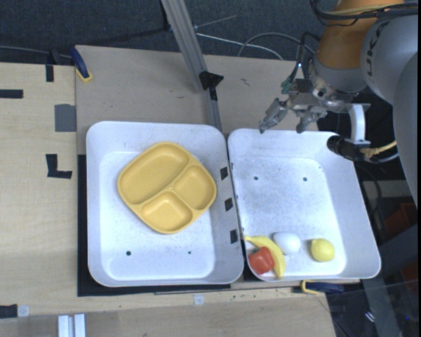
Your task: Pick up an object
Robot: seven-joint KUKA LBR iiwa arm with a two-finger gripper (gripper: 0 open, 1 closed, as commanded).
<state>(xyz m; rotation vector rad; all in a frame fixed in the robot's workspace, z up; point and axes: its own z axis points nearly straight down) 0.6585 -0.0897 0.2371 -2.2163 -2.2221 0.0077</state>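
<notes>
The arm (396,55) is built of smooth, rounded grey casings with a glossy orange band (351,23) above the wrist. Part of dark lettering shows on the grey shell to the right of the band. Thin black cables loop around the orange section and run along the wrist. Beneath it sits a cluster of metal and dark fittings carrying the gripper (289,120), whose two slim grey fingers (270,118) look angular and metallic. A white bracket and a black cylindrical part with a yellowish cable sit on the wrist's right.
</notes>
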